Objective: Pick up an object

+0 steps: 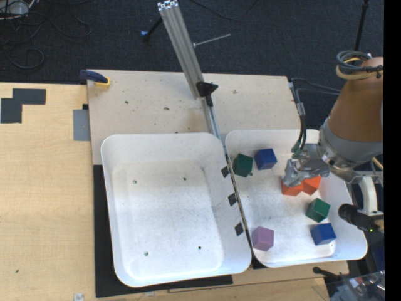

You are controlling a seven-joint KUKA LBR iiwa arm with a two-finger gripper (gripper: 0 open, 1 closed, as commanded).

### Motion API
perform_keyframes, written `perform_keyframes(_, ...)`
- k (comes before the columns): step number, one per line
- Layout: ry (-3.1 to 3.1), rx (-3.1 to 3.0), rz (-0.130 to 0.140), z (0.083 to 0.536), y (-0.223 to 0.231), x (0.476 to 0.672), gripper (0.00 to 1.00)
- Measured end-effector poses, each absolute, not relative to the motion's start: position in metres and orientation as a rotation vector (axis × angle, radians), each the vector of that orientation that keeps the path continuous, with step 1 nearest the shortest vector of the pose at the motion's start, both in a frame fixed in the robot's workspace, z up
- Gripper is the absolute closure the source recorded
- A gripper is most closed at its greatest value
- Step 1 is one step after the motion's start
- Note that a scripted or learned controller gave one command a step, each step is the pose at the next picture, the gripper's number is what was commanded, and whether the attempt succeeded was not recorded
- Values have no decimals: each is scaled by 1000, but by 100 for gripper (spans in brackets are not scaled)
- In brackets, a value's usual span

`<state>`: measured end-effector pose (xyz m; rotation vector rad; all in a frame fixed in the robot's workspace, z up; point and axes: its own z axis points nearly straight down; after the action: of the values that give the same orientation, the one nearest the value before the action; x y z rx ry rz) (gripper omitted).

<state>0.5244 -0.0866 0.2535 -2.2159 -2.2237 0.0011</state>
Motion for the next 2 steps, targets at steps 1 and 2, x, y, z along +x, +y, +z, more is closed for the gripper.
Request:
perform_keyframes(1, -2225, -2214, 0, 258, -35, 541, 100)
perform_keyframes(2, -2224, -2217, 2, 259, 9, 558, 100)
